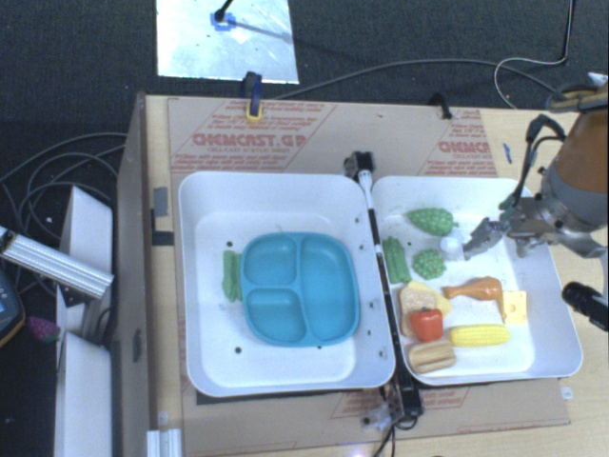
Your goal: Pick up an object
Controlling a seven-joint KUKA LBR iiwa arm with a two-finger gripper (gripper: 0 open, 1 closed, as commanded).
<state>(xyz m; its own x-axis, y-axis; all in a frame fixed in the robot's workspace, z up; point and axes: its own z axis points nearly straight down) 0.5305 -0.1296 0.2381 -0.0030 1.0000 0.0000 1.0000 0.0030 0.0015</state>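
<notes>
Two white bins are carried side by side on the table (314, 127). Over the right bin (557, 350) the gripper (485, 237) is seen; whether the fingers are parted cannot be told (nothing visibly held). Toy foods, including a chicken leg (474, 289), lie below.

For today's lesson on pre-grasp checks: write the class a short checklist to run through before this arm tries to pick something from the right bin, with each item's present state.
1. Targets in the right bin: ok. The corn, the tomato and the drumstick lie there.
2. Gripper over that bin: ok, above its upper part.
3. Gripper directly over a target: not ok. It sits right of two green pieces, not on them.
4. Fingers open: cannot tell.
5. Items spaced for a clean grasp: not ok. The tomato, the cheese and the bun crowd together.
6. Left bin: ok. It holds the blue tray, away from the gripper.
</notes>
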